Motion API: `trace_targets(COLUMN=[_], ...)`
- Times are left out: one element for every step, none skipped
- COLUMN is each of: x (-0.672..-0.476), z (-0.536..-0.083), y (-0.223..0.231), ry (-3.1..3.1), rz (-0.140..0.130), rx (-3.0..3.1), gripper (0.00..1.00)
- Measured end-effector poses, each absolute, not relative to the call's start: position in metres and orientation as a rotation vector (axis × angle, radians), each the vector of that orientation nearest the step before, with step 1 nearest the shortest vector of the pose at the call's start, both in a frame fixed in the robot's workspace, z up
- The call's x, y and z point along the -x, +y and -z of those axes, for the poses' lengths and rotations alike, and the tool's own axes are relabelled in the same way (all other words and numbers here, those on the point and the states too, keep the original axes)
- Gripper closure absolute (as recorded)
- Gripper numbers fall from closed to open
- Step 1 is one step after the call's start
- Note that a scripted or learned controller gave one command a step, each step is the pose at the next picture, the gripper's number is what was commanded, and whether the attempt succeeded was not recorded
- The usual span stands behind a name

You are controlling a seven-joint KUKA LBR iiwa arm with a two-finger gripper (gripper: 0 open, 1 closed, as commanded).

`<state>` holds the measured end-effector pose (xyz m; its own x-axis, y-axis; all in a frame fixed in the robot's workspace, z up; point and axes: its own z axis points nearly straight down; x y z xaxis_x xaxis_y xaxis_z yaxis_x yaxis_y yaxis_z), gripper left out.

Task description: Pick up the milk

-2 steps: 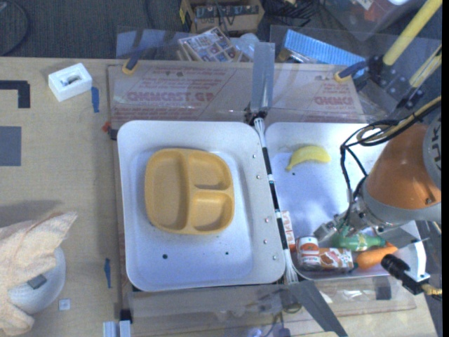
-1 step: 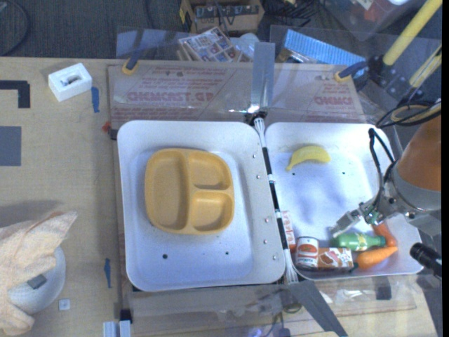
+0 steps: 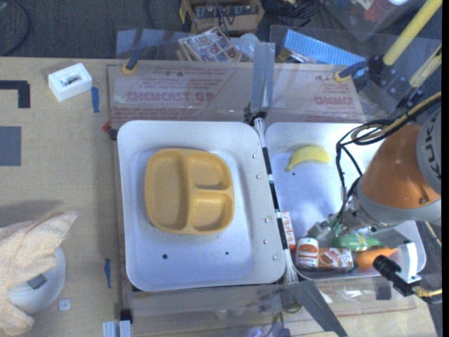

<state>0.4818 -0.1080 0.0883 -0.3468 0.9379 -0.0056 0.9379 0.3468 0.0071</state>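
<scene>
Arm [image 3: 403, 177] bent low into right bin [image 3: 316, 188], gripper [image 3: 338, 228] just above milk carton [image 3: 324, 255]; finger state unclear.

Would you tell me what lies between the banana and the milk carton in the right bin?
In the camera view, only bare white bin floor lies between the banana and the milk carton.

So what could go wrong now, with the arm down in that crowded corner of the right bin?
The milk carton lies on its side, packed against a green item and an orange one, so the gripper might close on the wrong thing. The carton also sits close to the bin wall, leaving little room for fingers. It could easily slip during lifting.
</scene>
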Motion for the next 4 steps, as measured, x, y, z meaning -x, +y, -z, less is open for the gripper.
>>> trace_targets(x=[-0.480, -0.482, -0.480, -0.481], z=[-0.153, -0.088, -0.141, -0.202], y=[-0.158, -0.100, -0.151, -0.118], ry=[2.693, 2.609, 2.752, 2.856], rz=[-0.001, -0.004, 0.000, -0.001], rx=[-1.611, -1.734, -1.505, -1.297], gripper=[0.00, 0.00, 0.00, 0.00])
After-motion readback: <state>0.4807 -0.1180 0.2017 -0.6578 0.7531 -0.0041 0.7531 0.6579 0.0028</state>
